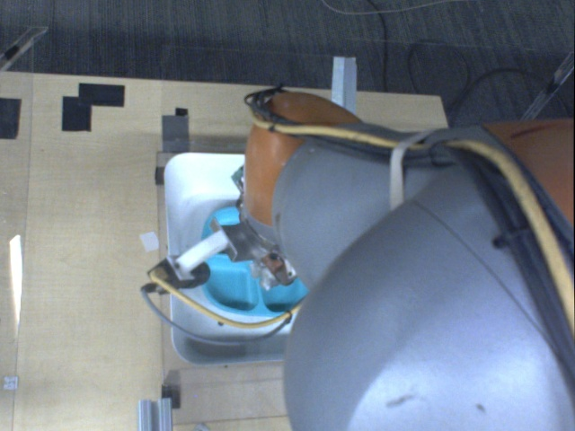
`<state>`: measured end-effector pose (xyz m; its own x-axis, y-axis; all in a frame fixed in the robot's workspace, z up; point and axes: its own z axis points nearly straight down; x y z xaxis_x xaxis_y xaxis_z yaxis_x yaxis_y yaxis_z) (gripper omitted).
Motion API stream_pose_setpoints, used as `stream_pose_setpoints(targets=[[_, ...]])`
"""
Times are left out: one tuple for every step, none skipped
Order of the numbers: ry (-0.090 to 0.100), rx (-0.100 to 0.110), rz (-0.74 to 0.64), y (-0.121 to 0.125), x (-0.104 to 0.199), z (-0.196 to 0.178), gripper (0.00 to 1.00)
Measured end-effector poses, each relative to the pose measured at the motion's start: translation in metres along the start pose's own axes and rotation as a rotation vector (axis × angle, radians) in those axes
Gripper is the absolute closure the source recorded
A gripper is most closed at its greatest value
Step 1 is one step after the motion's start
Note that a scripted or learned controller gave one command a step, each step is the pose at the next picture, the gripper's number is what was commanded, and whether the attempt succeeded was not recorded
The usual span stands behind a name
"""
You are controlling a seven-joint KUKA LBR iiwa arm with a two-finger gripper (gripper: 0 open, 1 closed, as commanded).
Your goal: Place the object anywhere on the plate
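Hand (266,272) sits low over the blue plate (235,287) in the white bin (193,182); I cannot tell its state. Object unidentifiable. Step, I judge: placement. Next: confirm release, retract.

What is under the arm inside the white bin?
A blue plate lies in the white bin, partly showing beneath the end effector. The arm covers the rest of the plate and bin, so any object there is hidden.
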<state>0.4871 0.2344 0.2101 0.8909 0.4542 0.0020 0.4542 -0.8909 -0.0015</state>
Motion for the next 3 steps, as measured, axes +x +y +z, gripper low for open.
stream_pose_setpoints(targets=[[0.001, 0.0, 0.06, 0.0097, -0.0017, -0.0011, 1.0], [0.0, 0.0, 0.06, 0.0096, -0.0018, -0.0009, 0.0], [0.0, -0.001, 0.06, 0.0095, -0.0018, -0.0008, 0.0]])
